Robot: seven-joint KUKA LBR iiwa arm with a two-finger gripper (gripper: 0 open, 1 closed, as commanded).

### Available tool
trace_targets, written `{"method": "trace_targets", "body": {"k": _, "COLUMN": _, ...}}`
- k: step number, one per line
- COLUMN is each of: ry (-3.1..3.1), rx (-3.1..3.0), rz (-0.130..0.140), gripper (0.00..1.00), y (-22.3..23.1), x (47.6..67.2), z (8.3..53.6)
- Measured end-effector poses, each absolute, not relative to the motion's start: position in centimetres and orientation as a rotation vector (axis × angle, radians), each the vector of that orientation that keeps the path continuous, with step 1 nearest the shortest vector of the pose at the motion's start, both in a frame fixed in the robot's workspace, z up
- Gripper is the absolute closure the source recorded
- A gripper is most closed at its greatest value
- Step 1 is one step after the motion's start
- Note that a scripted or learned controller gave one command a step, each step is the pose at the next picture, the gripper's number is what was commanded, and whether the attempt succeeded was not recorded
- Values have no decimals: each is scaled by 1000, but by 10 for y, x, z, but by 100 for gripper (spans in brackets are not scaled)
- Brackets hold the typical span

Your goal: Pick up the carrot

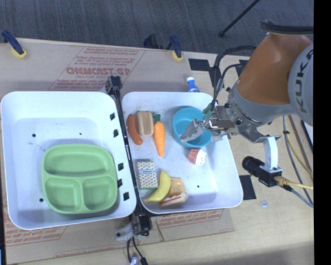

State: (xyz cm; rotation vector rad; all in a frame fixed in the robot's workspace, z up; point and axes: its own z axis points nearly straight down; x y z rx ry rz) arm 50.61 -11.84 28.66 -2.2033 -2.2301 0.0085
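Dark grey carpet lies behind the bench (pixel 44 57), which is covered with brown cardboard and carries two shallow white bins side by side.

In the left bin (pixel 22 109) there is one thing, a green divided plate (pixel 80 178), which lies toward the near right corner of that bin.

The right bin (pixel 223 170) holds many things. The carrot (pixel 159 138) lies near the far left part of this bin, pointing from far to near, free and touching no finger. Just beside it on the left there is a small bread roll (pixel 145 122), and next to that a sausage (pixel 134 129) close to the left wall. A blue bowl (pixel 186 125) stands near the far right corner. Near the bowl, toward the right wall, lies a small white and red object (pixel 197 156). At the near left corner there are a small box (pixel 147 175), a banana (pixel 160 187) and a sandwich (pixel 175 192), all close together.

The gripper (pixel 197 130) hangs over the near rim of the blue bowl, well apart from the carrot. Its fingers look spread a little, with nothing between them.
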Motion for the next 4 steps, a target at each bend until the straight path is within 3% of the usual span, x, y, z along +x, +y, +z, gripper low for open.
{"method": "trace_targets", "body": {"k": 1, "ry": -2176, "rx": -2242, "rz": 23, "gripper": 0, "y": -102, "x": 527, "z": 157}}
{"method": "trace_targets", "body": {"k": 2, "ry": -2136, "rx": -2289, "rz": 17, "gripper": 0, "y": -105, "x": 565, "z": 89}}
{"method": "trace_targets", "body": {"k": 3, "ry": -2146, "rx": -2279, "rz": 23, "gripper": 100, "y": -106, "x": 566, "z": 101}}
{"method": "trace_targets", "body": {"k": 4, "ry": -2369, "rx": -2060, "rz": 2, "gripper": 100, "y": -33, "x": 579, "z": 194}}
